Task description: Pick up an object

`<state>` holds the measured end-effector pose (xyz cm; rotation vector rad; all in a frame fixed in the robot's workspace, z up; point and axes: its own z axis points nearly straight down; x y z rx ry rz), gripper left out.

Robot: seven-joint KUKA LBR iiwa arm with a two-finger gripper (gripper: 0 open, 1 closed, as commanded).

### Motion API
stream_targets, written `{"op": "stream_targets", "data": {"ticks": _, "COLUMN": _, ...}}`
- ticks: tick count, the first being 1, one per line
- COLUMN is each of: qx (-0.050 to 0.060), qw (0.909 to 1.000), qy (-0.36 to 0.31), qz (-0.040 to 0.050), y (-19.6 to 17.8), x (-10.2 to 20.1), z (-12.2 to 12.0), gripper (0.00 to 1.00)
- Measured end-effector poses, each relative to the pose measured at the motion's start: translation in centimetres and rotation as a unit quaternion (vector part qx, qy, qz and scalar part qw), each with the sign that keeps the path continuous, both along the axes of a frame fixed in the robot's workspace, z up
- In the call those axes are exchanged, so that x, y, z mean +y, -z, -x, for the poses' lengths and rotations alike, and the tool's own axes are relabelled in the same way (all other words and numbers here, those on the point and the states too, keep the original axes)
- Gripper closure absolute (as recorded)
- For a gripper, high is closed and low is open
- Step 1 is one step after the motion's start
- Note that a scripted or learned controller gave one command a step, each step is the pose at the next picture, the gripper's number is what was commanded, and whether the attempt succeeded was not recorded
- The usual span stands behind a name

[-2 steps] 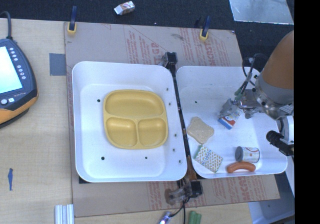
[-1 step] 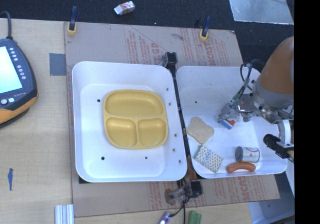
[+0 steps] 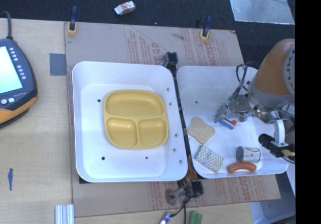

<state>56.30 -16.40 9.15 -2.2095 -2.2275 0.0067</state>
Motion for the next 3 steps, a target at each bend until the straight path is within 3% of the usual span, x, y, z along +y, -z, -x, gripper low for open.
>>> {"op": "stream_targets", "data": {"ticks": 1, "qx": 0.001, "qw": 1.0000, "qy": -0.001, "qz": -0.0002, "y": -1.0, "x": -0.1, "z": 0.0, "gripper": 1.00}}
{"op": "stream_targets", "data": {"ticks": 2, "qx": -0.001, "qw": 1.0000, "qy": 0.001, "qz": -0.0004, "y": 0.0, "x": 7.2, "z": -1.8, "gripper": 1.00}}
{"op": "stream_targets", "data": {"ticks": 3, "qx": -0.002, "qw": 1.0000, "qy": 0.002, "qz": -0.0010, "y": -10.1, "x": 14.2, "z": -2.8, "gripper": 1.00}}
